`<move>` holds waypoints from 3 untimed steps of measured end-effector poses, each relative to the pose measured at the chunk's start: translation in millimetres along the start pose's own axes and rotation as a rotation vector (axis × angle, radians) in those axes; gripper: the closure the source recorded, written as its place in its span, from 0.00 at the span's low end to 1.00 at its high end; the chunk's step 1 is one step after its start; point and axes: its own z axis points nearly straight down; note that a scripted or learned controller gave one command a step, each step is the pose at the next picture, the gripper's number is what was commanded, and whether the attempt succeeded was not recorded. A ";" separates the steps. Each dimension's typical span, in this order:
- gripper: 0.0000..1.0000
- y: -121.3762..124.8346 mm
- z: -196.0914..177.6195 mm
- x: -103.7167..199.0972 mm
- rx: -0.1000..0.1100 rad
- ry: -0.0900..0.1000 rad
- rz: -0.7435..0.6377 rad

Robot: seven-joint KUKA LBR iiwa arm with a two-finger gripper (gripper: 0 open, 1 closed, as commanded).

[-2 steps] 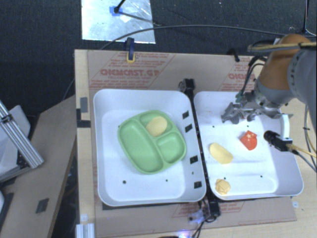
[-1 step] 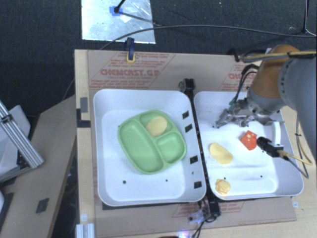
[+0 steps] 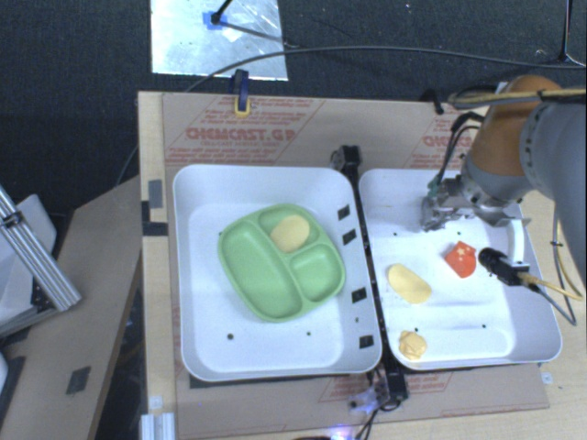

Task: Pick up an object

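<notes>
Camera view: gripper [image 3: 438, 211] over right bin [image 3: 541, 342], upper left part; finger state cannot tell. Candidates: red object [image 3: 461, 258], yellow piece [image 3: 409, 284] nearby, apart. Risk: descent between them, closing on nothing.

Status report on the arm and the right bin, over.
Gripper low over right bin, upper part, holding nothing seen. Red piece, two yellow pieces loose nearby. Path clear.

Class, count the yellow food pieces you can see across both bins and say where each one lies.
3. One sits in the green divided plate in the left bin; two lie loose in the right bin. The arm may hide others.
</notes>
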 end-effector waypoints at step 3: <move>1.00 9.2 -157.3 10.0 0.000 0.000 -0.006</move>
